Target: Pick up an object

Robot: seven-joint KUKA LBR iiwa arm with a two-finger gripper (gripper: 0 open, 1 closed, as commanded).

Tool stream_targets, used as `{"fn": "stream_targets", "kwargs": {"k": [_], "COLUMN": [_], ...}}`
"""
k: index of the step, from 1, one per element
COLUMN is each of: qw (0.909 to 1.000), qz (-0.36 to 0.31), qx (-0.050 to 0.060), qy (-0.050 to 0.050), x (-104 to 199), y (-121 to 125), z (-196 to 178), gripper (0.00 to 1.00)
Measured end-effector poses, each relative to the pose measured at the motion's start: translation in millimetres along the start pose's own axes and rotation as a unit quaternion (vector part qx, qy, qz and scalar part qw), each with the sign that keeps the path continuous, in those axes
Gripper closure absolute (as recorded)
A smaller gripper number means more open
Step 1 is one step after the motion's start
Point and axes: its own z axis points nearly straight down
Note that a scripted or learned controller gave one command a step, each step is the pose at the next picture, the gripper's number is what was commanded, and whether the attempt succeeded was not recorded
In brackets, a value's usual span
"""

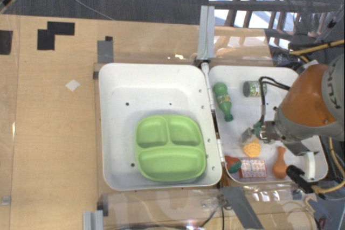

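The right bin (235,76) holds several small objects. A green bottle (222,100) lies near its left wall. A small grey-green can (252,89) sits at the back. A yellow lumpy piece (251,149) lies in the middle, with my gripper (254,135) directly over its far edge. A red piece (232,161) and a red-and-white packet (253,168) lie at the front. An orange drumstick-shaped toy (280,164) rests by the packet. Nothing is visibly lifted by the gripper.
The left bin (124,79) bears a green divided plate (170,147) in its front half. The arm's orange band (307,97) covers the right bin's right side. A metal divider post (206,35) stands at the back between the bins.
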Motion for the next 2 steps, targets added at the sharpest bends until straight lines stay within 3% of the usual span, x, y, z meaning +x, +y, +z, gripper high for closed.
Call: {"fn": "stream_targets", "kwargs": {"k": [1,2], "qw": [1.0000,0.9998], "qz": [-0.003,0.016], "qx": [-0.002,0.010], "qy": [0.002,0.001], "x": [3,60], "y": [3,-1], "z": [-12,-102], "gripper": [1.00,1.00]}}
